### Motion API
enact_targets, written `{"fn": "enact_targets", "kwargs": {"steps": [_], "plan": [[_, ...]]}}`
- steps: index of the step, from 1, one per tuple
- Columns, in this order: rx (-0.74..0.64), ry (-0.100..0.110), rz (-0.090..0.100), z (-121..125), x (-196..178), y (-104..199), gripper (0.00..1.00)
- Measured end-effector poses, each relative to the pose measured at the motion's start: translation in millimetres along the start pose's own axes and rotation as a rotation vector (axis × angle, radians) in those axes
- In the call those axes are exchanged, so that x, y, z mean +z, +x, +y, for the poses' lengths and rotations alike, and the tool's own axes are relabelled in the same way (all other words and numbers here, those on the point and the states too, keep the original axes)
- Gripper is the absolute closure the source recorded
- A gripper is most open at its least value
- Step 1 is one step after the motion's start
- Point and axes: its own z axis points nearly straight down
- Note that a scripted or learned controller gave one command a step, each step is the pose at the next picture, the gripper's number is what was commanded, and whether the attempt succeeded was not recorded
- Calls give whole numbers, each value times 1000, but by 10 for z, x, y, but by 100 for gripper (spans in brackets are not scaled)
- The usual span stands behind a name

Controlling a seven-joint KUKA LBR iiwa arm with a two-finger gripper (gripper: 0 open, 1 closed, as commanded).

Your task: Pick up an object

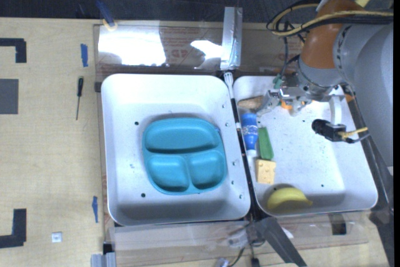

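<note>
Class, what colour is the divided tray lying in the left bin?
Turquoise blue; the divided tray shows plainly in the camera view.

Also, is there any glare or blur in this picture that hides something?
In the camera view, strong glare washes out the clear plastic sheet behind the left white bin; the grey arm at the right looks soft and out of focus; the blue sectioned plastic tray is evenly lit and sharp.

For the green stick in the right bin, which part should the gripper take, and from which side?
Probably the middle of the green stick, from above, fingers across its narrow width. It lies flat; the blue tube sits close on its left and the yellow block by its near end.
</note>
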Motion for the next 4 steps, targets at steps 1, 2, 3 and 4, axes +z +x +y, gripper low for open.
{"fn": "enact_targets", "kwargs": {"steps": [1, 2, 3, 4], "plan": [[70, -38, -7, -228, -16, 184, 0], [179, -40, -5, -751, -6, 184, 0], [214, -42, -3, -1174, 5, 211, 0], [456, -38, 0, -1362, -387, 166, 0]]}}
